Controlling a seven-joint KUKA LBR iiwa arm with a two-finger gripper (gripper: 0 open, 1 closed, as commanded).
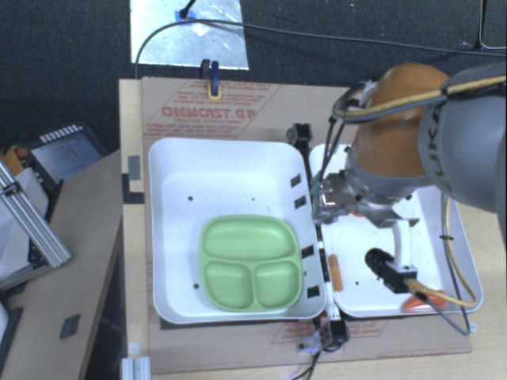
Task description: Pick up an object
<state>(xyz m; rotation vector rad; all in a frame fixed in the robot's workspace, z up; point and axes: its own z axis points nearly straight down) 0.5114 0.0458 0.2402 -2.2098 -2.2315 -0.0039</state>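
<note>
At the far left of the frame a silver aluminium rail [33, 222] lay at a slant on a side table, beside a dark grey device [65, 150]. Right of them, the tabletop [133, 244] carried a sheet of brown cardboard [214, 111] printed in red, and on it stood 2 white bins side by side. A blue and yellow clamp [212, 81] gripped the cardboard's upper edge, just below a shiny metal sheet [187, 20] in the upper left of the frame.

The left bin [178, 212] held 1 thing: a pale green plate [249, 260] with 3 compartments, lying flat in the bin's lower half and close to its right wall.

Just right of the wall shared by the bins, the claw [326, 199] hung low over the upper left part of the right bin [356, 295], under the grey and orange arm that filled the upper right of the frame. I could not tell whether the claw was apart or together, and nothing could be seen in its grasp.

Below the claw, a small orange stick [335, 272] lay on the right bin's floor, just beside the shared wall. Further right, at the bin's lower right edge, lay a reddish orange piece [415, 302], partly crossed by a yellow cable.
</note>
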